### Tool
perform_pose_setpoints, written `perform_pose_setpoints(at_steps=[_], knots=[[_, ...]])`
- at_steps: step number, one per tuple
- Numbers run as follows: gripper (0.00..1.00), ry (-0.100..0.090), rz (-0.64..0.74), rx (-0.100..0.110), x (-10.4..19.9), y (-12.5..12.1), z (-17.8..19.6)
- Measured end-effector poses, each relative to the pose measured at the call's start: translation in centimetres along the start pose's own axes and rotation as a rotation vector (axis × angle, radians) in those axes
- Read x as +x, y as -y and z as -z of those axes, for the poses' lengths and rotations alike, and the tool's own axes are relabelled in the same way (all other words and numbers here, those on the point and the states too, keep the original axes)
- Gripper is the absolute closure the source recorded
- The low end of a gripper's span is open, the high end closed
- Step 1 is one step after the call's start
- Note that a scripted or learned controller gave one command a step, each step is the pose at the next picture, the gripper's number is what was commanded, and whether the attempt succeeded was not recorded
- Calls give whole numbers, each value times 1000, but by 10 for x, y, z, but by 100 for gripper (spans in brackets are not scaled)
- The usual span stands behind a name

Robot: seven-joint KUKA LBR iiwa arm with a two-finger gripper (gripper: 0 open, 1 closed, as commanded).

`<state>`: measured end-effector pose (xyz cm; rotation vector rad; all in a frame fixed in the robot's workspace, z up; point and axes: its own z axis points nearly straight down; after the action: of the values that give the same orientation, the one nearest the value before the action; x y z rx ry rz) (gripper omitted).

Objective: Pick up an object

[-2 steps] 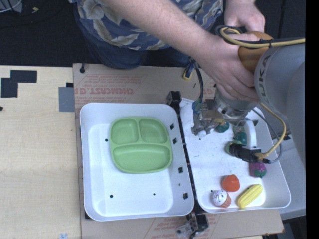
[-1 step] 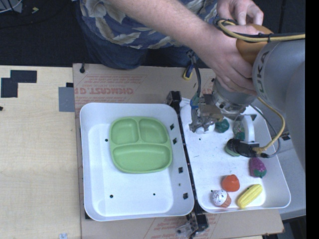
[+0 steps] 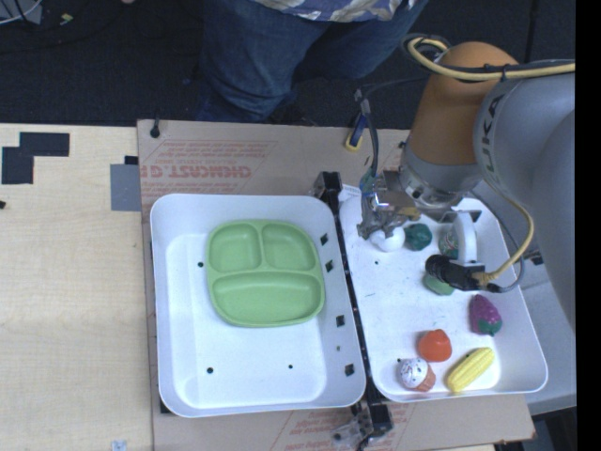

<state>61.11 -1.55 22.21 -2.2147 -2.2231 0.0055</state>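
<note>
Here the hand [image 3: 383, 225] seemingly pinches a white object [image 3: 386, 239] in the right bin [image 3: 526, 383].

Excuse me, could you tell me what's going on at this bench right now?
The robot arm has reached into the right bin, its gripper low over a small white object near the bin's back left corner. Toy foods lie nearby: a purple piece, an orange one, a yellow corn. The left bin holds a green divided plate.
</note>
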Motion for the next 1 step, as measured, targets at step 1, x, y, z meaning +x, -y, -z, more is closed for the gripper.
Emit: perform_pose_setpoints(at_steps=[1], knots=[[100, 1, -5, -2, -15, -1, 2]])
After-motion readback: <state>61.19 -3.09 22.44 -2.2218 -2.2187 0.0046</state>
